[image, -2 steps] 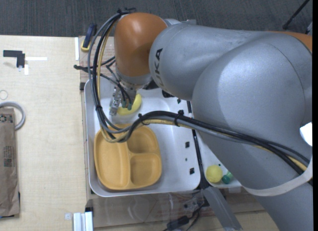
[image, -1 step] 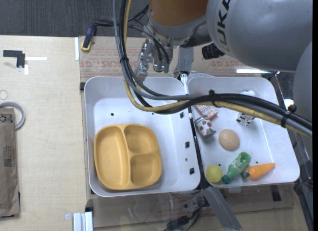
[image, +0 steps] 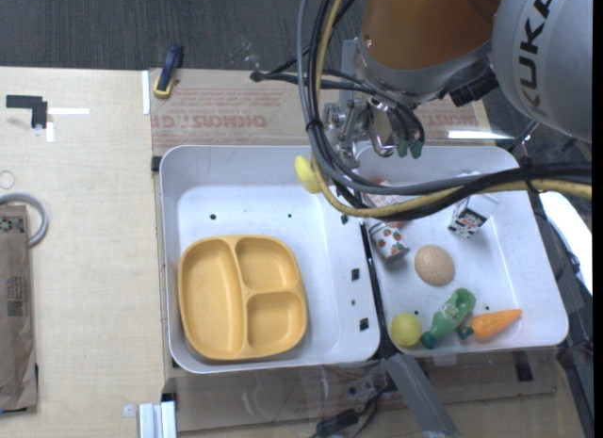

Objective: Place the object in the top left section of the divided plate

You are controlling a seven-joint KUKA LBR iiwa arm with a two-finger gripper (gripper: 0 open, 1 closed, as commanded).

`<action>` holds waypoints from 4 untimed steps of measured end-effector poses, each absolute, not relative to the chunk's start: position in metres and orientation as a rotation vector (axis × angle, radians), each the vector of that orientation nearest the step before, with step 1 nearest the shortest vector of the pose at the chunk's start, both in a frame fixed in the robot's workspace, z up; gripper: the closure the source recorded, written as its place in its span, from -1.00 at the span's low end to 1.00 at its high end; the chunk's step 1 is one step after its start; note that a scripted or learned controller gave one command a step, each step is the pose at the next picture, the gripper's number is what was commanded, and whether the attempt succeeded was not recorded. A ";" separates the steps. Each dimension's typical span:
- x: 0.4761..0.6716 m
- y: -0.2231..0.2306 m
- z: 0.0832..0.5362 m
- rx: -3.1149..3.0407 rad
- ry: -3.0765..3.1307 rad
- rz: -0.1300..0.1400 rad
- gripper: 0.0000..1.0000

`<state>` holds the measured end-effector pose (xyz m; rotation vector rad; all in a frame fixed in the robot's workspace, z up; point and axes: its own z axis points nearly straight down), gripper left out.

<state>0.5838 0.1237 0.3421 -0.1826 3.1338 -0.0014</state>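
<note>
My end effector (image: 394,144) above the right bin's (image: 528,332) far edge, grip state impossible to tell, yellow divided plate (image: 243,296) down-left of it, egg (image: 433,265) just below it.

A pale wooden bench (image: 85,229) carries two shallow white bins side by side, the left bin (image: 188,177) and the right bin (image: 542,267), with a flattened cardboard sheet (image: 236,111) behind them. A brown paper packet (image: 14,304) lies at the bench's left edge
</note>
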 end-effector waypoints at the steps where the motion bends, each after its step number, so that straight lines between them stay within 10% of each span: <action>1: 0.532 0.134 0.196 -0.348 3.122 -0.001 1.00; 2: 0.488 0.148 0.100 -0.692 3.064 0.000 1.00; 3: 0.534 0.137 0.234 -0.115 3.136 -0.001 1.00; 4: 0.585 0.167 0.150 -0.255 3.128 0.000 1.00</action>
